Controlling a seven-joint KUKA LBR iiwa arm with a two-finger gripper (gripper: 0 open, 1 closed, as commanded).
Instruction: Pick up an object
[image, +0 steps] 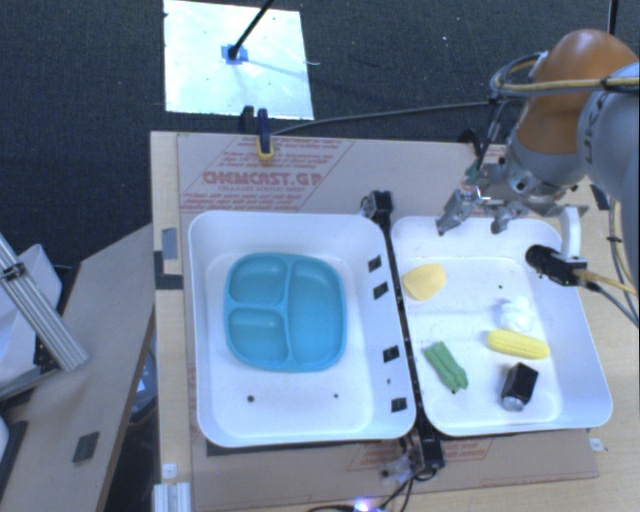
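Observation:
The right bin (580, 400) holds a pale yellow rounded piece (424, 281), a green pod-shaped toy (446, 365), a yellow corn cob (517, 344), a small white lump (516, 314) and a black can-like object (518, 386). My gripper (475, 213) hangs over the far edge of the right bin, above and behind the pale yellow piece. Its two fingers stand apart with nothing between them.
A blue divided plate (286, 309) lies in the left bin (215, 400). Black clips (385, 290) run along the seam between the bins. A blue and yellow clamp (263, 135) sits at the back of the board.

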